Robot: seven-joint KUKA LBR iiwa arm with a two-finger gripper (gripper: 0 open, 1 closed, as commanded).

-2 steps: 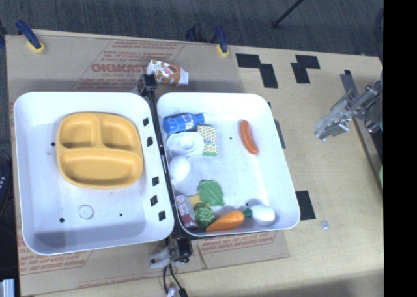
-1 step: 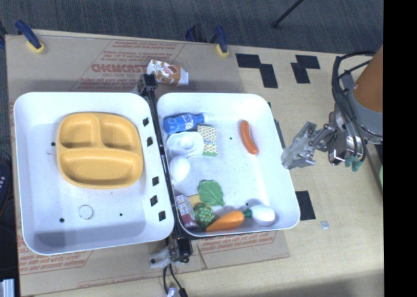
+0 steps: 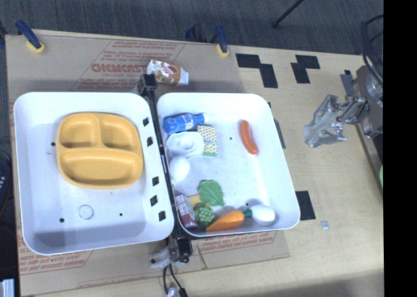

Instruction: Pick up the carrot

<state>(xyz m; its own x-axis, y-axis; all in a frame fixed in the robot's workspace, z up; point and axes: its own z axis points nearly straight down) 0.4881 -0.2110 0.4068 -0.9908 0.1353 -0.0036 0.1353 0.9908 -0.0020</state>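
Two shallow white bins sit side by side on a tan surface (image 3: pixel 339 224) lined with printed cardboard and marked with black squares; dark carpet lies beyond its far edge. The carrot (image 3: pixel 225 221) lies along the near wall of the right bin (image 3: pixel 277 134), between a green leafy piece (image 3: pixel 210 193) and a white egg (image 3: pixel 263 214). A red sausage (image 3: pixel 248 137) rests farther back. The left bin (image 3: pixel 26 178) holds a yellow divided tray (image 3: pixel 100 148). The end effector (image 3: pixel 324 126) hangs over the bare surface right of the bins, well apart from the carrot; whether it is open or closed cannot be told.
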